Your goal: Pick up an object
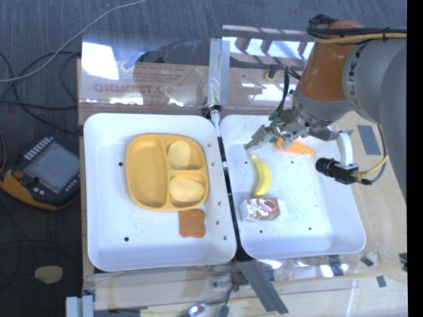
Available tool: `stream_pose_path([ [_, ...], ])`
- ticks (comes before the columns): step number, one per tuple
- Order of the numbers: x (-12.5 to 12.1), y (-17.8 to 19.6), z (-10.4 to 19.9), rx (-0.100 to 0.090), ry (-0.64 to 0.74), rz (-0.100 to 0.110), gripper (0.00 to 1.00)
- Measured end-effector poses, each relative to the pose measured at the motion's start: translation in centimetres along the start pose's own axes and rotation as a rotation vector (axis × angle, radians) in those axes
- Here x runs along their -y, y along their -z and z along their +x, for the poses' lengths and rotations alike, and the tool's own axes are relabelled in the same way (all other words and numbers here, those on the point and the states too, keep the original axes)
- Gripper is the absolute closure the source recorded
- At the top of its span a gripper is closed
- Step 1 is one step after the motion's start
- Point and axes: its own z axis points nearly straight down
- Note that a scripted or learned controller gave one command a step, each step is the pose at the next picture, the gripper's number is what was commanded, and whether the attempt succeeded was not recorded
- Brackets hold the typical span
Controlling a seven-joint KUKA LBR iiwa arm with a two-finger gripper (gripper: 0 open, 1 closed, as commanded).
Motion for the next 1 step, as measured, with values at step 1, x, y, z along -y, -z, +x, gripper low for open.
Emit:
stream_pose_path([
  [1, 0.01, -0.02, 0.0, 0.0, 0.0, 0.0, 0.0],
])
